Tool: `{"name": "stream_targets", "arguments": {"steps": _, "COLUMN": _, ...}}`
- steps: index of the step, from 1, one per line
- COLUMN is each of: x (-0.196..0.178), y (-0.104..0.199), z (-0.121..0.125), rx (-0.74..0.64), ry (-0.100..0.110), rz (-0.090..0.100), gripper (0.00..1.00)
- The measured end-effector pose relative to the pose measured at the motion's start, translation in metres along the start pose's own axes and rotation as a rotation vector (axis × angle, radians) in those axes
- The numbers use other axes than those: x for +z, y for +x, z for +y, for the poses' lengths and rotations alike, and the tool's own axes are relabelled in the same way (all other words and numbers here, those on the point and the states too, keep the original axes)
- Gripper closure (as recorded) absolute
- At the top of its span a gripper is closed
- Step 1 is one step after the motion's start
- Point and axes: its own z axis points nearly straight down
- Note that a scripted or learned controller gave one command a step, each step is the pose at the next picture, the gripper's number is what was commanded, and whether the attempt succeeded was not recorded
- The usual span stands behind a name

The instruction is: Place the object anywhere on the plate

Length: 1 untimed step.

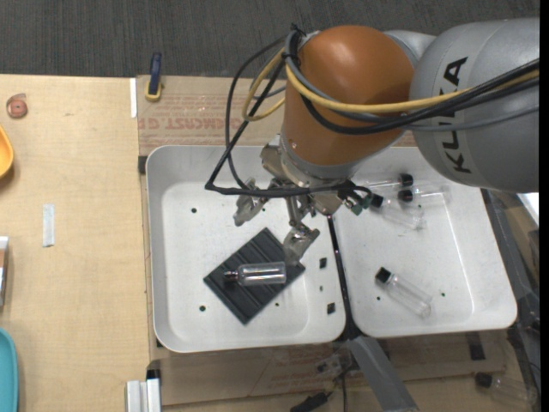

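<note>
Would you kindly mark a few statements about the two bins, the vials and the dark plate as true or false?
1. A clear vial lies on the dark plate. True.
2. The dark plate sits in the right bin. False: it sits in the left bin.
3. The right bin holds clear vials with black caps, one of them near its front. True.
4. The gripper hangs over the right bin. False: it is above the left bin, just behind the plate.
5. The plate is white. False: it is black.
</note>
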Motion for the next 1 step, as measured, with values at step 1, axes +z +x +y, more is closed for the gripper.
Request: {"name": "stream_targets", "arguments": {"steps": 1, "x": -0.0236, "y": -0.0444, "z": -0.0268, "rx": -0.633, "ry": 0.001, "rz": -0.003, "gripper": 0.0}}
